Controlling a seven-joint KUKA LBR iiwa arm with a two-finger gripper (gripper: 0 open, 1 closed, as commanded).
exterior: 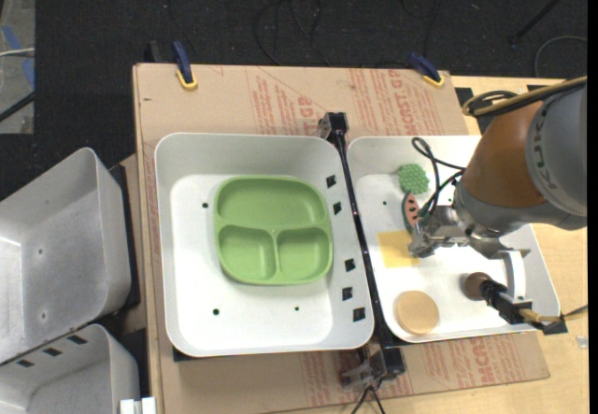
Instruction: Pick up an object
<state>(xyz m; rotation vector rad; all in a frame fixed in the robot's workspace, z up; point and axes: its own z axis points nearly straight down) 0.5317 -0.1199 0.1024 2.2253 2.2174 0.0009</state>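
My gripper (422, 242) is down in the right bin (374, 158), at the right edge of a flat yellow square (394, 251). A thin reddish curved piece (410, 208) lies just behind the gripper, partly hidden by it. Farther back in the same bin sits a green bumpy ball (412, 178). A tan round disc (417, 310) rests near the bin's front edge, below the yellow square. Nothing shows between the gripper and any of these objects.
The left bin (177, 216) holds a light green divided plate (274, 230). A black divider (353, 216) runs between the two bins. My arm's grey body and orange band (509, 155) cover the right half of the right bin.
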